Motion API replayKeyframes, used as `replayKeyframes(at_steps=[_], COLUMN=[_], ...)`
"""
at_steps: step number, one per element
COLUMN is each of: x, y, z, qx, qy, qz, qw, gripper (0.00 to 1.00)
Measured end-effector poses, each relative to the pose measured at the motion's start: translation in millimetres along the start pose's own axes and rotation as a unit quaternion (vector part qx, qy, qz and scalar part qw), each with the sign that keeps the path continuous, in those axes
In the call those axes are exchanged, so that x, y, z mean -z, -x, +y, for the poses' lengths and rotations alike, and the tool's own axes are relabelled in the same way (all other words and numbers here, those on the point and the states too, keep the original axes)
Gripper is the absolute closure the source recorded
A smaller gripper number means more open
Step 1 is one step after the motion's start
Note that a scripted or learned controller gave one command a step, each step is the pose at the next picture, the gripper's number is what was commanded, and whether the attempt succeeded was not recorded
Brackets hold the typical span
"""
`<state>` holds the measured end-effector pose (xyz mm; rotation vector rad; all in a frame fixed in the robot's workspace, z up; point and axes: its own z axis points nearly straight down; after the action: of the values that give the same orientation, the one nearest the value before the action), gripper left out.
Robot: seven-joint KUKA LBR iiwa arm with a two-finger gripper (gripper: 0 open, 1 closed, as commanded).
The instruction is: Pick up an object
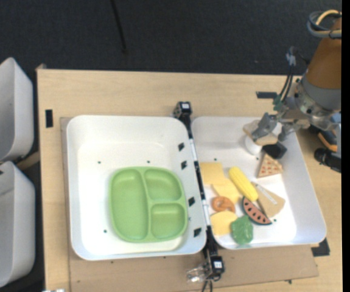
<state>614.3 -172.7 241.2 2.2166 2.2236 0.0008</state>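
Gripper [267,140] hovers over right bin [305,190]; finger state unclear; no readable writing.

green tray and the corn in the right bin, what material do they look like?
Green tray: looks like molded plastic, matte to satin; uniform pale green, rounded compartment walls, soft highlights. Corn: probably toy plastic; flat, even yellow with a smooth surface. Could be rubber or foam, the view can't settle it.

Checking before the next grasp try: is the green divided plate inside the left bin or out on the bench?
Inside. The green plate lies flat on the left bin's floor, within its white walls.
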Motion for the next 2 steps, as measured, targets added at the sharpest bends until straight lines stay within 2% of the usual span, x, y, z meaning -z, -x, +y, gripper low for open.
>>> replayKeyframes(at_steps=[1,2], x=[-12.0,-3.5], y=[-51.7,-101.1], z=[-1.2,-8.4], qx=[0.001,0.002], qy=[-0.002,-0.002], qz=[0.001,0.001], qw=[1.0,1.0], gripper=[1.0,1.0])
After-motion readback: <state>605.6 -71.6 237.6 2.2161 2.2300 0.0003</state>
